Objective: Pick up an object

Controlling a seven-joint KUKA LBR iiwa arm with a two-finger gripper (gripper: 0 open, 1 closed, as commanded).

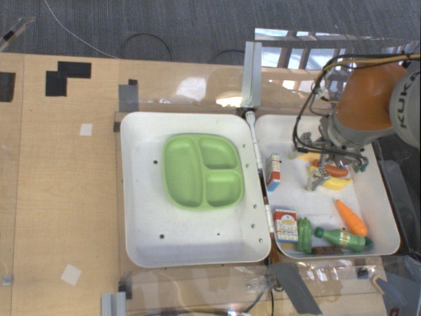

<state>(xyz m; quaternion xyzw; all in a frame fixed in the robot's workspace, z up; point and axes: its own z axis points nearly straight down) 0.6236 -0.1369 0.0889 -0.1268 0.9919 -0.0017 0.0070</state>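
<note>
Arm low in right bin (388, 239), gripper (320, 175) over banana (337, 184) and red piece (337, 172). Jaws state: cannot tell. Carrot (352, 217), green bottle (342, 238) near front. Green tray (200, 170) in left bin (141, 242).

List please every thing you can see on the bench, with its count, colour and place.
bins: 2, white, side by side on the bench
plate: 1, green, three sections, in the left bin
small carton: 1, white and red, right bin near the left wall
box: 1, red and white, right bin, front left corner
bottle: 1, green, lying along the right bin's front
carrot: 1, orange, right bin, right side
banana: 1, yellow, right bin, under the gripper
red piece: 1, beside the banana, kind unclear
arm: 1, grey and orange, from the right
gripper: 1, grey, low over the banana
</note>
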